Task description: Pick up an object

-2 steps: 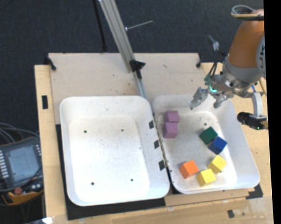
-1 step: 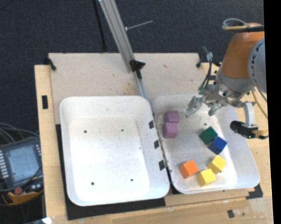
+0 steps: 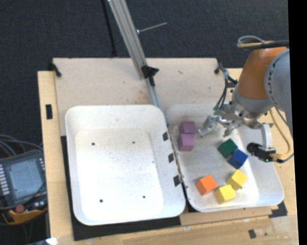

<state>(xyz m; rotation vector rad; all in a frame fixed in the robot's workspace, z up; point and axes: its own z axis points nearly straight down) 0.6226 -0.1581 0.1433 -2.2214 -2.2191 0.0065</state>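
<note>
Just fingers [image 3: 210, 126] beside purple blocks [image 3: 186, 135], apart.

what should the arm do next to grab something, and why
Probably ease the end effector left and down toward the nearer purple block. It hangs in the right bin just beside that block, with nothing seen between its fingers, while the green block and the others lie farther off.

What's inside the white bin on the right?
The right white bin holds two purple cubes, green, blue, orange and two yellow; the arm hides its upper corner.
</note>
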